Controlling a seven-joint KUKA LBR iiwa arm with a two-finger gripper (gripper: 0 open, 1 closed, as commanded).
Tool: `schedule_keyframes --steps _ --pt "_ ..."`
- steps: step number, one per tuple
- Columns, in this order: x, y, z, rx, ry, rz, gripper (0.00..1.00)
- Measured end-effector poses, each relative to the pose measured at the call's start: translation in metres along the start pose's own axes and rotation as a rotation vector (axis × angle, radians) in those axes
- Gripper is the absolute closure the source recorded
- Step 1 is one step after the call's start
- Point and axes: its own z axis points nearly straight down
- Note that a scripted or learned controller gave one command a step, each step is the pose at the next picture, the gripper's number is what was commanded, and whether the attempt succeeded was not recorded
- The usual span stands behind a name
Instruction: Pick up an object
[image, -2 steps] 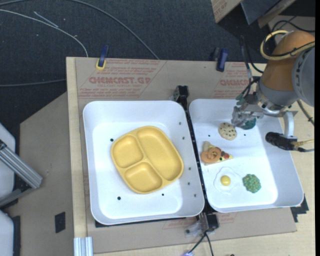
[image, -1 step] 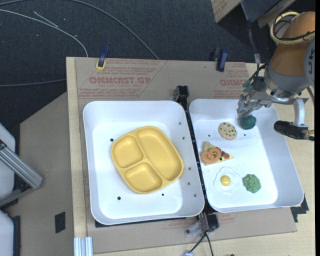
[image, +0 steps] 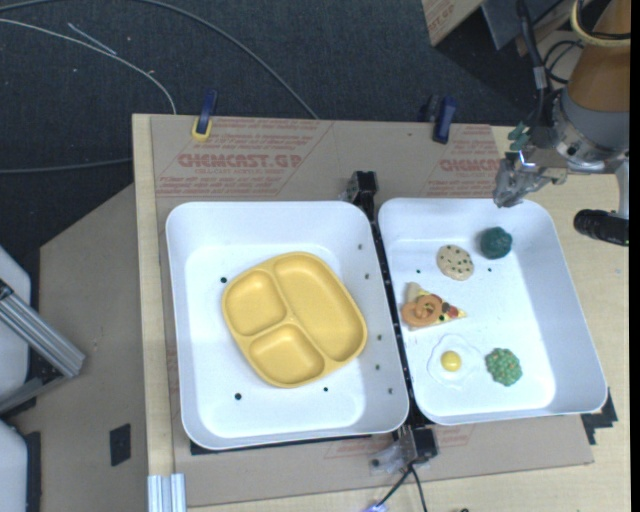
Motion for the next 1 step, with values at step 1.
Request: schedule_keyframes --steps 1 --pt "-0.0003 0.0015 -0.0408 0.001 0.001 0.0 1.0"
